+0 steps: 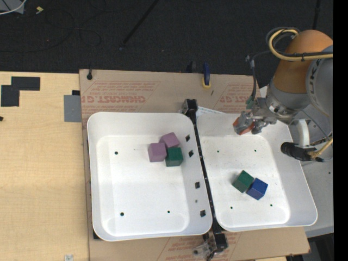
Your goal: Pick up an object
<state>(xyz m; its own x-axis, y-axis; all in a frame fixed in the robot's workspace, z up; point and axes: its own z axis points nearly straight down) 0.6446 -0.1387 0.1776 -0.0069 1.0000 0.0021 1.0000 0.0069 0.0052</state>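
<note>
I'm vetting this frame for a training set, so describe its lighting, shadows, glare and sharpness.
Camera view: even overhead light with only soft, short shadows beside the green block and blue block; the white bins are bright, with mild washout but no hard glare; the blocks' edges read sharp; the tool is small and slightly blurred, so its detail is unclear; the background above the bench is dark.

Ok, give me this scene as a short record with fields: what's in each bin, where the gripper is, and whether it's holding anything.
left bin: two purple blocks and a dark green block, clustered and touching
right bin: a green block and a blue block, touching
gripper: over the right bin's far edge, away from both blocks
held object: none visible between the fingers
finger state: cannot tell
task status: nothing picked up yet
</note>
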